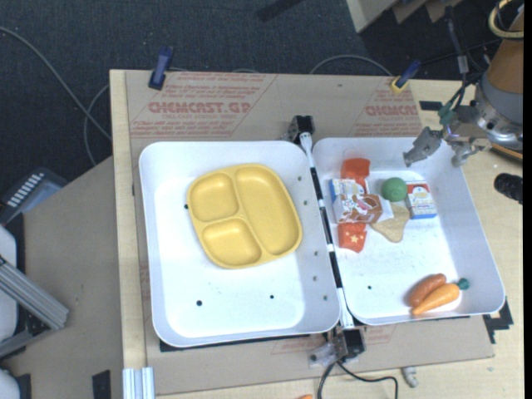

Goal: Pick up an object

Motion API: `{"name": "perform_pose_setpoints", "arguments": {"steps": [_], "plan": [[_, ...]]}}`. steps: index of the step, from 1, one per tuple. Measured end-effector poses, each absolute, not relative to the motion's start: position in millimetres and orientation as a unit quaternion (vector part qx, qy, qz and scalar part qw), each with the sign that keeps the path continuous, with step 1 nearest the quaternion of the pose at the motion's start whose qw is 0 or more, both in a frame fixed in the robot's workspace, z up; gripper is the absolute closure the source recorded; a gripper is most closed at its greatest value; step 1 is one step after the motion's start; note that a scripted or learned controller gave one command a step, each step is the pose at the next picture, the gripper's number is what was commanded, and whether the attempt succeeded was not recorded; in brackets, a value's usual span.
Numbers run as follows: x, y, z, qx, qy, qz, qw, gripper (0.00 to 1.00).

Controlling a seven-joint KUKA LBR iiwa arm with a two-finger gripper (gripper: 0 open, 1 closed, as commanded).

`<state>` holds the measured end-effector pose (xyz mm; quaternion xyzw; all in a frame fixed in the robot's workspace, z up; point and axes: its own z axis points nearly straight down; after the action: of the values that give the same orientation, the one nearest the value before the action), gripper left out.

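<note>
The right bin (pixel 478 223) holds several small items. A green ball (pixel 394 189) lies by a white and blue carton (pixel 421 200), a tan wedge (pixel 392 224) and a printed packet (pixel 351 199). One red block (pixel 355 169) sits at the back and another (pixel 352 237) nearer the front. Two orange carrots (pixel 433 293) lie at the front right. My gripper (pixel 439 150) hangs above the bin's back right corner, open, with nothing between its fingers. It is up and to the right of the green ball.
The left bin (pixel 166 248) bears a yellow divided plate (pixel 243 215). A black divider clamp (pixel 302 126) sits between the bins at the back. Blue clips (pixel 160 67) hold the cardboard base. Cables run across the dark floor behind.
</note>
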<state>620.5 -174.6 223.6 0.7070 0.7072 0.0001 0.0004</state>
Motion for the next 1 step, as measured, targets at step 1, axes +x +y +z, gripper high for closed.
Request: {"name": "perform_pose_setpoints", "arguments": {"steps": [1], "plan": [[651.1, -167.0, 96.6, 0.707, 0.708, 0.0009, 0.002, 0.0]]}}
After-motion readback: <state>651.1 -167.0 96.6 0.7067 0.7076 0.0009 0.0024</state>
